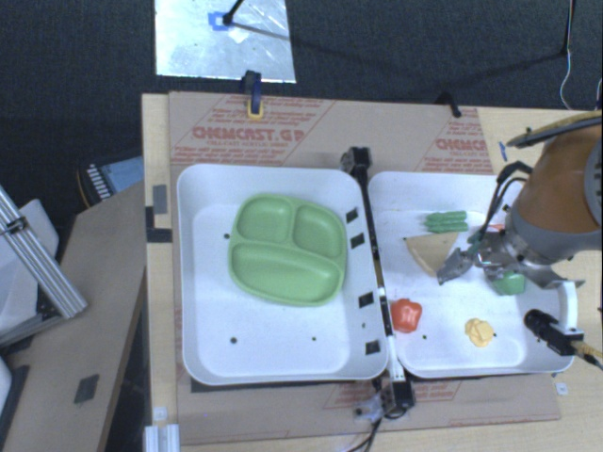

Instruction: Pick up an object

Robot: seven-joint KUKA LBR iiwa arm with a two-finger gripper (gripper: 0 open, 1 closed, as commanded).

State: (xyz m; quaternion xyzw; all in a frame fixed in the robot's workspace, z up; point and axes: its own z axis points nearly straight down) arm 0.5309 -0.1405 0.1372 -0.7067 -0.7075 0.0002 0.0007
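The arm reaches in from the right over the right bin (pixel 415 188), and its gripper (pixel 456 266) hangs low above the bin floor, beside the pointed end of a tan wedge-shaped piece (pixel 429 250). Whether the gripper is apart or together cannot be told from this slant, and nothing is seen held in it.

The candidates all lie in the right bin: the tan wedge, a green ridged piece (pixel 446 220) just behind it, a red-orange object (pixel 406 315) near the front left corner, a yellow object (pixel 480 331) toward the front, and a small green item (pixel 510 283) partly under the wrist. The left bin (pixel 203 347) carries a green divided plate (pixel 286 250).

The step in hand looks like the approach to a grasp, most likely on the tan wedge. Next, the gripper likely needs to straddle the wedge, close, and lift clear.
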